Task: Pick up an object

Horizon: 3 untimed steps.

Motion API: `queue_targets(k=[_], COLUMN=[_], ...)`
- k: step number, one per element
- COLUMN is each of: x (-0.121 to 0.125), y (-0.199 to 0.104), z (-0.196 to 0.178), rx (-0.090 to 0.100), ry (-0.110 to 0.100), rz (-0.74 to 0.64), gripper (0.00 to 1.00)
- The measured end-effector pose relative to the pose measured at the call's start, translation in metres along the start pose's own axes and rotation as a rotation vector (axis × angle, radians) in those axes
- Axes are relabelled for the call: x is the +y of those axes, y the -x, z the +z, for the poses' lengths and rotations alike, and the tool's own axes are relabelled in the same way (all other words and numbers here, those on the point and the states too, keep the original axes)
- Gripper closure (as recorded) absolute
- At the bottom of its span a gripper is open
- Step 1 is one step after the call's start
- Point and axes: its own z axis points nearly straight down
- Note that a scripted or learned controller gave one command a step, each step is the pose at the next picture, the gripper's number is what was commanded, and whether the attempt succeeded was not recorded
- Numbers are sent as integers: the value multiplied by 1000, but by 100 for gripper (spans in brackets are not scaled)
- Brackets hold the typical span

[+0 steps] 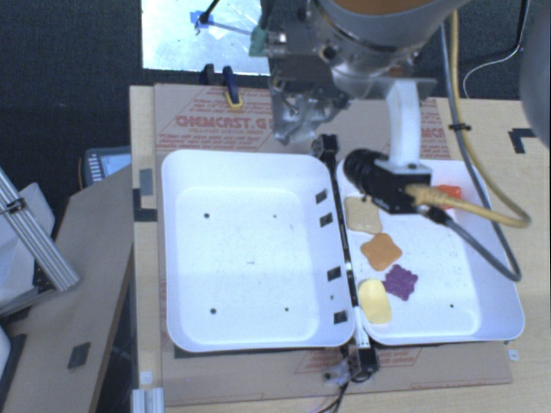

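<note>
Several small objects lie in the right bin (pixel 482 317) near its left wall: a beige piece (pixel 363 216), an orange piece (pixel 380 250), a purple piece (pixel 400 280) and a pale yellow piece (pixel 374 301). An orange-red object (pixel 448 194) peeks out at the bin's far side, partly behind a black unit (pixel 379 179) on a white post. My gripper (pixel 299 117) hangs high under the grey arm, over the far edge of the bench above the divide between the bins. It is well apart from the objects and nothing shows in it.
The left bin (pixel 172 231) sits beside the right one, joined along a clipped divider (pixel 340 248). A yellow cable (pixel 473 213) and grey hoses loop over the right bin. A blue and yellow clamp (pixel 231 89) stands on the cardboard at the back.
</note>
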Motion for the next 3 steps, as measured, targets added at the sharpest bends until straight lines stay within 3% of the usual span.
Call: queue_targets(k=[1,2,3], x=[0,0,0], y=[0,0,0], z=[0,-11,-11], rx=[0,2,1], ry=[-1,2,1], rz=[-1,-5,-6], gripper=[0,100,0])
